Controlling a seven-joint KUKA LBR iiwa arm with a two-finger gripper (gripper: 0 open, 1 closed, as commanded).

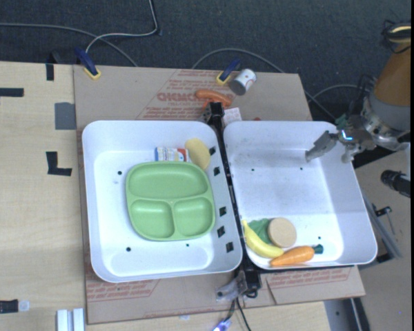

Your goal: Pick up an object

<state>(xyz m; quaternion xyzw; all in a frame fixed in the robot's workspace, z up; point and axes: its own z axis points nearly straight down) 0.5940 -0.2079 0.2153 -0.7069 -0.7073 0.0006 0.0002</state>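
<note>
In the right bin point(290, 185), the near corner holds a yellow banana point(257, 243), an orange carrot point(293, 256), a tan round piece point(283, 232) and a green item point(261, 227) partly under it. My gripper point(333, 145) hovers over the far right edge of that bin, well apart from these objects. Its two fingers are spread and nothing sits between them. The left bin point(103, 185) holds a green divided plate point(171, 200), with a yellow lemon-like piece point(198, 152) and a small white box point(170, 154) behind it.
The arm's grey body and orange band point(393, 81) stand at the right edge. Beyond the bins, on the cardboard, lie an orange item point(214, 96), a grey cylinder point(243, 81) and blue-yellow clamps point(88, 63). A clamp point(239, 285) grips the bins' near edge.
</note>
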